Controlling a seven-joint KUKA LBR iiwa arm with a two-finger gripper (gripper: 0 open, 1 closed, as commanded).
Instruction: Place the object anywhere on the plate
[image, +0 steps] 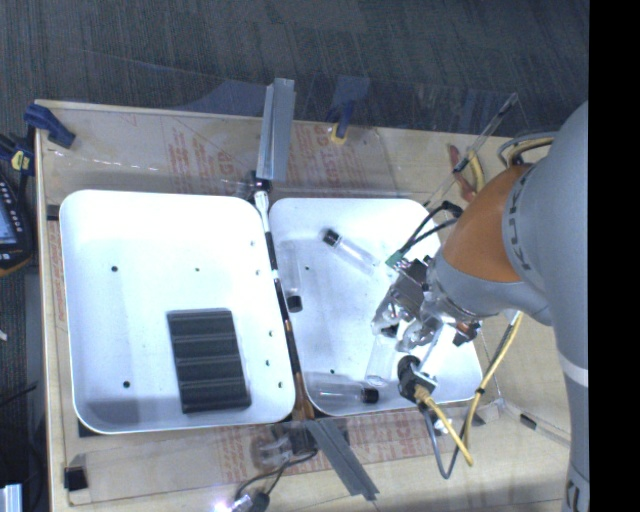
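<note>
The plate is a dark ribbed rectangle lying in the front half of the left bin. In the right bin, one clear tube with a black cap lies at a slant near the back. Another clear capped tube lies along the front wall. My gripper hangs low over the right part of the right bin, between these two tubes and well right of the plate. A faint clear shape shows just below it, and whether it touches the gripper is unclear.
A small black item sits by the divider between the bins. Yellow and black cables trail from the wrist over the right bin's front corner. A metal bar stands behind the bins, and clamps sit at the bench's front edge.
</note>
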